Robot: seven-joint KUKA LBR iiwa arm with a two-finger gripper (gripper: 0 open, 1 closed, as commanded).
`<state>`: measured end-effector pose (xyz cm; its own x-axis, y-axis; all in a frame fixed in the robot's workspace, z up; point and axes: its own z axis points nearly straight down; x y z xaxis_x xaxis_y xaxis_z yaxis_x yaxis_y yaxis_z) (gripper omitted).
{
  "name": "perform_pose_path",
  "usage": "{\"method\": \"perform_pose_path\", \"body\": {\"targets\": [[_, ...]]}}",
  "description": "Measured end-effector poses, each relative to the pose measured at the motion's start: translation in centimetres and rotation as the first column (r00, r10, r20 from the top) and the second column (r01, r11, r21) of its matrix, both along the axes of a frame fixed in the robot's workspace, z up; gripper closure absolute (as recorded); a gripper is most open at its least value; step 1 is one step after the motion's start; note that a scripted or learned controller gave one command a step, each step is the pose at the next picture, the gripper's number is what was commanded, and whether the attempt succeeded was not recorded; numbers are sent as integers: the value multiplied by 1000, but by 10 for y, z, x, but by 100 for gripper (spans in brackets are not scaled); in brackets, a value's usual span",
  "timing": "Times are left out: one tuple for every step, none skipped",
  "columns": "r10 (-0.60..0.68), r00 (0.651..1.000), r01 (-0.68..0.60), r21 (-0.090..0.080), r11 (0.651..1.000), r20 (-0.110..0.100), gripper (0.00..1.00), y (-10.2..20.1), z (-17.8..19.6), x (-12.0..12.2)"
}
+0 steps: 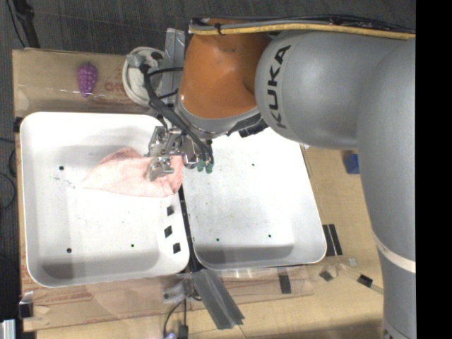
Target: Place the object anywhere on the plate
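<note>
Camera view: looks down at a slant on two shallow white bins side by side on a brown bench [49,62].
Arm: grey KUKA arm [332,69] with an orange band [215,69] reaches in from the right, its wrist over the seam between the bins.
Gripper: metal two-finger gripper [162,162] points down at the left bin's right edge, right over the right end of the cloth.
Grip state: cannot tell whether it is released or clenched; nothing is clearly seen grasped.
Object: pale pink crumpled cloth [123,171] lies flat on the floor of the left white bin [42,210], in its upper right part, stretching leftward from under the gripper.
Right bin: right white bin [247,210] sits touching the left one, partly covered by the arm.
Bench extras: small purple knobbly object [87,78] lies on the bench beyond the left bin's far edge; a small blue piece [351,163] sits just beside the right bin's right wall.
</note>
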<state>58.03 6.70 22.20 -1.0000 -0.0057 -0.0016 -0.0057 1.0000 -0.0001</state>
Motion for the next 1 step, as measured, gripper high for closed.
{"method": "perform_pose_path", "body": {"targets": [[3,1000,-3,-1,1000,-2,100,44,-4,19]]}}
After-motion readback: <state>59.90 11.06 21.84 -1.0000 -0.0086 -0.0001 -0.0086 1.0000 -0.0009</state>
